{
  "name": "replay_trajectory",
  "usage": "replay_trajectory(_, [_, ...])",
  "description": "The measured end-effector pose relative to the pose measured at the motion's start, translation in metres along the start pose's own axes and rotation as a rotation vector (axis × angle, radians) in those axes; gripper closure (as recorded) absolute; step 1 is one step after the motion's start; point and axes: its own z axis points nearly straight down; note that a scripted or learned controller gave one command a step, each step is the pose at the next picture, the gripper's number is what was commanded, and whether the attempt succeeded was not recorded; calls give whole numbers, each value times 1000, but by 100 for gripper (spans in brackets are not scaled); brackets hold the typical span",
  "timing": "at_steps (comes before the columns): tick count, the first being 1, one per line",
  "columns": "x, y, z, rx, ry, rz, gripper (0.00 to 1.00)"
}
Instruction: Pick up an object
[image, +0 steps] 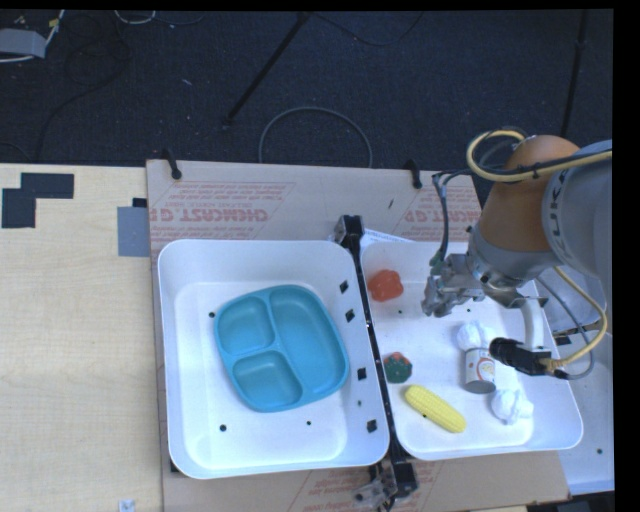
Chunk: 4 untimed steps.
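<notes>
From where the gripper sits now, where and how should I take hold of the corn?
Grip the corn across its middle, coming straight down from above. It lies flat on the right bin's floor, its long axis running from upper left to lower right, so set the fingers across that axis. Bare floor flanks it on both long sides; the green toy is near its upper-left end.

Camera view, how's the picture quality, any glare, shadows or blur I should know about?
Camera view: lighting is bright and even; the white bins look nearly blown out, hiding surface detail. Shadows are soft, with a faint one under the blue tray. The floor beyond the bench is dark. The tool looks slightly soft, so its fine detail is unclear; the corn cob is fairly sharp.
</notes>
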Motion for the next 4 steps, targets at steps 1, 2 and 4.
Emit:
replay_trajectory(1, [5,1,-61,-1,1,-8,100])
replay_trajectory(2, [7,8,-106,-1,0,-8,100])
replay_trajectory(4, [100,16,-89,4,2,-11,100])
